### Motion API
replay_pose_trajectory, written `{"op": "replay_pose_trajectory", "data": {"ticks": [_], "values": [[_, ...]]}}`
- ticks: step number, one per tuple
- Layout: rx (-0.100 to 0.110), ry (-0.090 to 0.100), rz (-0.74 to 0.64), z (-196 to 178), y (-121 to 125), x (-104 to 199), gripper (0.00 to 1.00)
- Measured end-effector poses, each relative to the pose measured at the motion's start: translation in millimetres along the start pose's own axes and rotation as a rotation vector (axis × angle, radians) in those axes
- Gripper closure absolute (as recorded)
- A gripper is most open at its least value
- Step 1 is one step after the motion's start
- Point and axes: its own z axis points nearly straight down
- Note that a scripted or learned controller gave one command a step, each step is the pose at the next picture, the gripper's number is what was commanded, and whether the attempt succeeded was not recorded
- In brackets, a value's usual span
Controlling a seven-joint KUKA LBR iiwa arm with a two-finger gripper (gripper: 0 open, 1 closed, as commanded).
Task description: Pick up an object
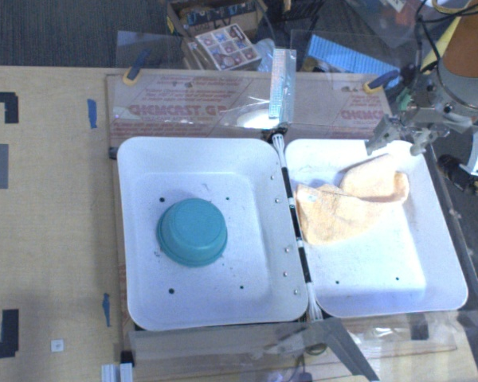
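A pale orange cloth [352, 205] lies crumpled in the right bin [398, 281], toward its far left side. My gripper [398, 142] hangs over the far edge of that bin, just above and behind the cloth's upper fold. Its two fingers stand apart, open, with nothing between them. A teal bowl [192, 231] sits upside down in the middle of the left bin [143, 165].
The arm's orange band [466, 46] and cables are at the top right. A divider rim [291, 221] runs between the two bins. Clear plastic sheets and boxes of clutter [223, 42] lie behind the bins.
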Motion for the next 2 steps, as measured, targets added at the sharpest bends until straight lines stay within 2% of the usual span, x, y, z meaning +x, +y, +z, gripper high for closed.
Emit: {"op": "replay_pose_trajectory", "data": {"ticks": [1,2], "values": [[0.0,0.0,0.005,76.2,3.4,-41.7,0.0],[-0.003,-0.001,-0.181,160.1,13.3,-59.5,0.0]]}}
